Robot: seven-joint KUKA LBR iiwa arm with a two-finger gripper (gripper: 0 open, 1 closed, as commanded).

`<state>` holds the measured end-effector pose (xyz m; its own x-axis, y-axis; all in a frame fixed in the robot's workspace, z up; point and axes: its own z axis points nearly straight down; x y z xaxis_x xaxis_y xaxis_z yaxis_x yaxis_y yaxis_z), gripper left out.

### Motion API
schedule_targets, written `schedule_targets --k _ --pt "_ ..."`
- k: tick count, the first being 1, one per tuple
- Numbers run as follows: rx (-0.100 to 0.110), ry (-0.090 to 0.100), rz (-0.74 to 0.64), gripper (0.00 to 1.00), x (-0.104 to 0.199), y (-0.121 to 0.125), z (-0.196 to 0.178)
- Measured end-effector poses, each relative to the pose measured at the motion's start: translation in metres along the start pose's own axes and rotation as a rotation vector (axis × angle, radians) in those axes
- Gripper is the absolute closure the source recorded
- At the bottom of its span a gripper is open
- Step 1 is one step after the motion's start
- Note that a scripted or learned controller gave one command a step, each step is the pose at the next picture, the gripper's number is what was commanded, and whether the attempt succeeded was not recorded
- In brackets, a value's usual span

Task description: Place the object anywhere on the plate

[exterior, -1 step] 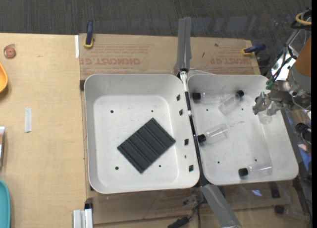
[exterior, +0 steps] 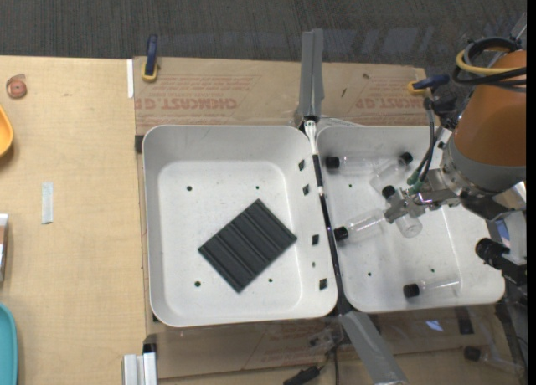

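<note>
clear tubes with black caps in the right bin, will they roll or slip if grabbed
The clear tubes look round and smooth, so they would probably roll when nudged and may slip from the tool. They appear thin and see-through, likely light. The right bin has a flat floor, so little would stop them before its walls.

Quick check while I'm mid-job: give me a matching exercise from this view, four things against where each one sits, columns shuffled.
Things:
1. dark ribbed plate
2. clear tube with black cap
3. blue clamp
4. claw

Places:
A. over the right bin
B. at the cardboard's top left corner
C. lying in the left bin
D. in the right bin, near the divider

Pairs: 1-C, 2-D, 3-B, 4-A
</note>
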<state>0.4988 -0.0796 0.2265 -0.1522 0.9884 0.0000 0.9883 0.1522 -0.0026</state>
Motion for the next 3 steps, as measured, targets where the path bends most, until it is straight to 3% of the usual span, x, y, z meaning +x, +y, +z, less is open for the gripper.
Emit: schedule_targets --k 1,2,3 --pt "0.000 -0.001 -0.095 1.00 0.065 0.087 0.036" --pt "0.001 -0.001 -0.237 1.00 0.149 0.063 0.036" --pt "-0.003 -0.002 -0.655 1.00 0.148 0.108 0.020"
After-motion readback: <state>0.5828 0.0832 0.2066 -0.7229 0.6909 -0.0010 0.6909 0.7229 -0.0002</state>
